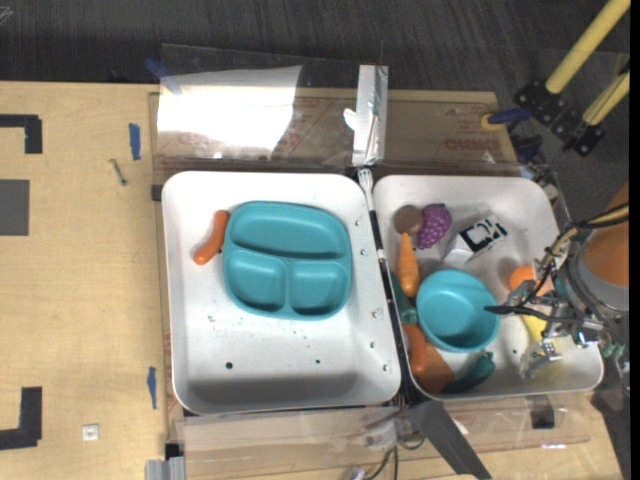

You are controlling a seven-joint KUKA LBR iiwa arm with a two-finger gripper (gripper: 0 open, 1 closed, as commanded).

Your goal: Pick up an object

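Gripper (548,340) hovers at the right bin's (520,190) 4 o'clock, finger state indeterminate; centre yourself over the yellow piece (533,326), clear of the teal bowl (455,310).

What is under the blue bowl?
An orange carrot and another orange piece poke out from beside the blue bowl, with something teal. Whatever lies right beneath the bowl is covered.

The gripper (540,323) is hanging over the right bin's (520,190) right side. Just left of it a bowl (455,311) is sitting in that bin, with a carrot (407,266) lying beyond the bowl's left edge. Farther left, the left bin (200,358) is holding a divided tray (287,258), and a sausage-shaped piece (211,238) is lying against the tray's left side.
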